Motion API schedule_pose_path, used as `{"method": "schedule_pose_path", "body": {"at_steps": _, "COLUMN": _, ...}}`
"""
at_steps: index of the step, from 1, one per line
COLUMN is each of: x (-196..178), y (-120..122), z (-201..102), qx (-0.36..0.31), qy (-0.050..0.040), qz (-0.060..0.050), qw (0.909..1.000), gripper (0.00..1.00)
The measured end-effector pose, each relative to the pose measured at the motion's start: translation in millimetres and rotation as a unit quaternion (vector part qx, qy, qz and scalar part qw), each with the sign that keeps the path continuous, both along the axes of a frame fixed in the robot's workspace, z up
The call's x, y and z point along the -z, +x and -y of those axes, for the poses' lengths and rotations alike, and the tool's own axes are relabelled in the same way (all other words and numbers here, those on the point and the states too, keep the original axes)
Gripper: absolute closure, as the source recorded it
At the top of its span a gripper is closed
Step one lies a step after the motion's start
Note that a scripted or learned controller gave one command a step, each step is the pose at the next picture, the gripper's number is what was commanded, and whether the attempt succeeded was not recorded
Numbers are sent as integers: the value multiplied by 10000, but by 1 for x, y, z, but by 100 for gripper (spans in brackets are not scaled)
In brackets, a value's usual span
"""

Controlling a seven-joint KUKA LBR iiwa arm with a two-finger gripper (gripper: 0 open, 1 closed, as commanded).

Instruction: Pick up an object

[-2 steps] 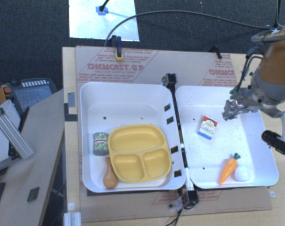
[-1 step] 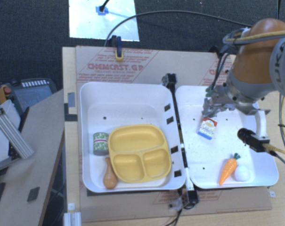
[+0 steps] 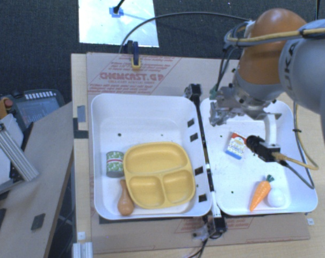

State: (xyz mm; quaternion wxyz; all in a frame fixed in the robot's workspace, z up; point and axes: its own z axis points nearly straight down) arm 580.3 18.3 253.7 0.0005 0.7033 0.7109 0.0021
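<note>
My gripper [image 3: 220, 117] hangs over the far left corner of the right bin [image 3: 296, 198], under the grey arm with its orange band. Nothing shows held in it. A small red, white and blue box [image 3: 236, 145] lies just right of and nearer than the gripper, apart from it. An orange toy carrot [image 3: 260, 194] and a white egg-shaped ball [image 3: 276, 198] rest side by side near the right bin's front edge.
The left bin [image 3: 146, 112] holds a yellow divided plate [image 3: 159, 173], a small green and white can [image 3: 115, 163] beside its left rim, and a tan drumstick-shaped toy [image 3: 124, 200] at the front. A black divider [image 3: 201, 138] separates the bins.
</note>
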Motion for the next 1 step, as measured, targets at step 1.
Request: {"method": "schedule_pose_path", "body": {"at_steps": 1, "x": 16, "y": 21, "z": -52, "qx": 3, "qy": -3, "qz": -9, "qw": 10000, "gripper": 100}}
